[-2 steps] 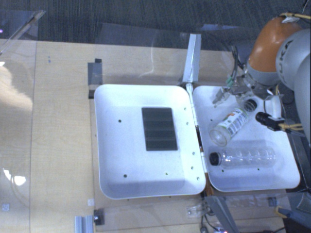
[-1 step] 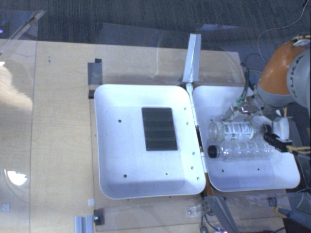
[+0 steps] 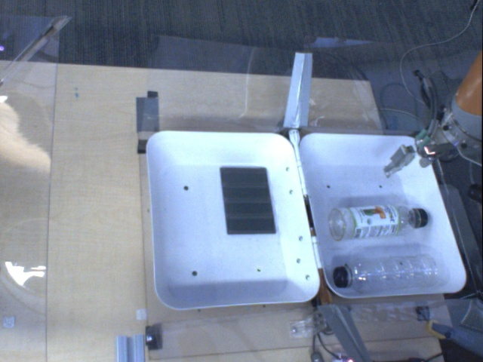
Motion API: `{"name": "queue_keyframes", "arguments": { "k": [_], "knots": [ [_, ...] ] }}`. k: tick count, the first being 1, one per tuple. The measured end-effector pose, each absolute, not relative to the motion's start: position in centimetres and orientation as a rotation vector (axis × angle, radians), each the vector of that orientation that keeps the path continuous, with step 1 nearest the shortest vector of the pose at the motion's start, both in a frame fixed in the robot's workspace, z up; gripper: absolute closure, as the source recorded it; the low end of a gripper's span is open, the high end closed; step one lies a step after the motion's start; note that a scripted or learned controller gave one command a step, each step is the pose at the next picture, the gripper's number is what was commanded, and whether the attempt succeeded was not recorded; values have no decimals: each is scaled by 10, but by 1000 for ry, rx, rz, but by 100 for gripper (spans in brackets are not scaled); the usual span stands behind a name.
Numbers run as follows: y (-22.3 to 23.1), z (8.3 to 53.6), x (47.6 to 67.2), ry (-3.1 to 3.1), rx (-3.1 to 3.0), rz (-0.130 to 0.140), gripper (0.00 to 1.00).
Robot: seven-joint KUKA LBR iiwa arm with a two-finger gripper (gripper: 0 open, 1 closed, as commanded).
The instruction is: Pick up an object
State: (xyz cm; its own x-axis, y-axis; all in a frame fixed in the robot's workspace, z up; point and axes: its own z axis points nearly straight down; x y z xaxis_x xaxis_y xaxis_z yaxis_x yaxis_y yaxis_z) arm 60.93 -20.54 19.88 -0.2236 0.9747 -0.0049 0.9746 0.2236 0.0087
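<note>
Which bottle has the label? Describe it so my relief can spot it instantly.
Look in the right bin. Two clear bottles lie on their sides there; take the labelled bottle, farther from the camera, with a dark cap pointing right. The plain bottle nearer the front rim has no label.

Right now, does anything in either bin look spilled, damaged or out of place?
Nothing stands out. The labelled bottle and the clear bottle lie on their sides in the right bin, caps on, no spill visible. The dark flat block sits squarely in the left bin.
</note>
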Motion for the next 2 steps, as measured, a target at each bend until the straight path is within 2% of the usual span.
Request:
{"name": "queue_keyframes", "arguments": {
  "k": [1,2],
  "knots": [
    [-183,92,489,2635,1698,5,0],
    [-154,90,547,2562,1794,12,0]
  ]
}}
